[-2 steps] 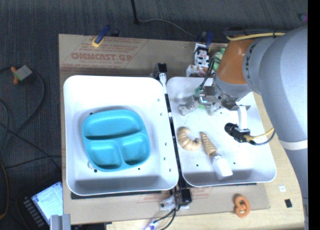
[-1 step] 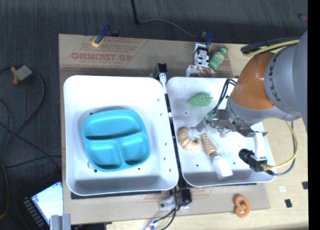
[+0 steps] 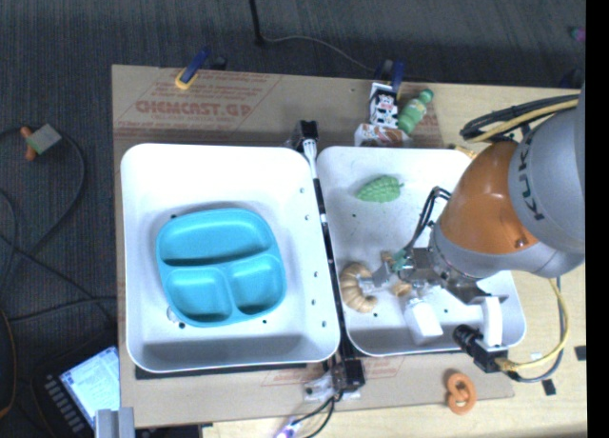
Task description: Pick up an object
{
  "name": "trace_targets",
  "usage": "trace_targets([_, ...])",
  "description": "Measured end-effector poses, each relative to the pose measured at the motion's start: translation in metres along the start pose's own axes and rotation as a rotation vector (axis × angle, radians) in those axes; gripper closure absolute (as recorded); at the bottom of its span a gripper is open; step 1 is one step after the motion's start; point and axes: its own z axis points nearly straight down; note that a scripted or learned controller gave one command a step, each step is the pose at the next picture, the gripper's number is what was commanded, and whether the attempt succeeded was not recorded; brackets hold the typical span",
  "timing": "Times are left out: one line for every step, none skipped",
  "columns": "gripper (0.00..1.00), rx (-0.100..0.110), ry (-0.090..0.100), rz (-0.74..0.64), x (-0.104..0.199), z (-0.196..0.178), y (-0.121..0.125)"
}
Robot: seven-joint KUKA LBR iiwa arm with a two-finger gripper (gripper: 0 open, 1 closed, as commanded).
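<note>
The right bin holds a green, leaf-textured object near its back. A tan, ring-shaped pastry toy lies at its front left, and a small white block sits at its front. My gripper hangs low in this bin, between the pastry toy and the white block and just right of the pastry. The orange wrist band and grey arm cover the bin's right part. I see nothing clearly held.
The left bin holds a blue divided tray. A small toy bottle and box stand on the bench behind the right bin. An orange ring lies on the bench in front. Cables trail at the front right.
</note>
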Motion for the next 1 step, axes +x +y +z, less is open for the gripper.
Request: trace_targets([1.00,0.005,0.002,-0.001,0.0013,-0.0076,-0.0009])
